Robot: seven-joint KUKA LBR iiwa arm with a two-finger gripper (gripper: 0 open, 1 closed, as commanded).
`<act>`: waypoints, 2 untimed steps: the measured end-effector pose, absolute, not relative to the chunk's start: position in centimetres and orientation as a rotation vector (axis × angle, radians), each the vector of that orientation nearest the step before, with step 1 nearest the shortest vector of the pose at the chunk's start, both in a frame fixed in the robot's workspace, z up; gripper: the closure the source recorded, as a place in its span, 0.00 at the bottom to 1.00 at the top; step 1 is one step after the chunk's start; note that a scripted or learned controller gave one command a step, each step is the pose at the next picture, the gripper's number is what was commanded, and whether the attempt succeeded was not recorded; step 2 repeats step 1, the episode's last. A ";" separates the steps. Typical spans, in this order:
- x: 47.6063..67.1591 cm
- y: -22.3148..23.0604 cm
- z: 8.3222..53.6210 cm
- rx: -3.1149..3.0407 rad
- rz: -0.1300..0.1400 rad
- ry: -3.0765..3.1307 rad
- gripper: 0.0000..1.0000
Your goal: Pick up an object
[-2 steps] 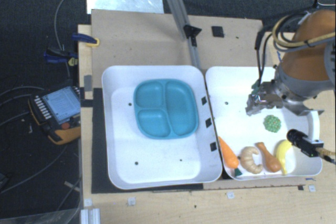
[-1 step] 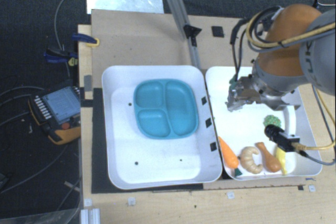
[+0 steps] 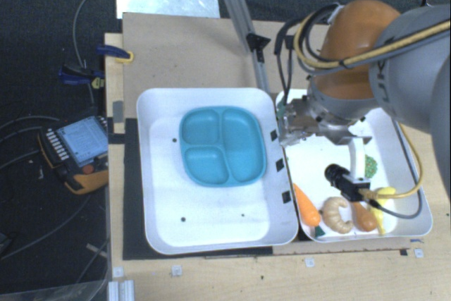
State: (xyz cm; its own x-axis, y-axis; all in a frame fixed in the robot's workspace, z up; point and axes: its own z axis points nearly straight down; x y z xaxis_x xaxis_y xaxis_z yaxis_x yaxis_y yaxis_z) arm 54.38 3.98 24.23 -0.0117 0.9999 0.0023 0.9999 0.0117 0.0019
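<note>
Reaching in from the right, the arm (image 3: 394,46) holds its pincer (image 3: 294,127) low over the near-left part of the right bin (image 3: 315,164), close to the wall shared with the left bin (image 3: 211,216). The wrist covers the pincer from above, so I cannot tell whether it is apart or together, and nothing is seen clamped in it. The likely candidates for pickup lie along the front of the right bin: a carrot (image 3: 306,202) against the left wall, a tan curled item (image 3: 337,215) just beside it, and a green item (image 3: 370,166) further back. All rest on the bin floor, apart from the pincer. A blue divided plate (image 3: 223,146) sits in the left bin on the table (image 3: 183,46). Assessment: no object is lifted, and descent, grasp and lift all remain.
</note>
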 end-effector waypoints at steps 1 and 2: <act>53.2 9.0 24.1 -2.208 -0.002 -2.232 1.00; 53.2 9.0 24.1 -2.208 -0.002 -2.232 1.00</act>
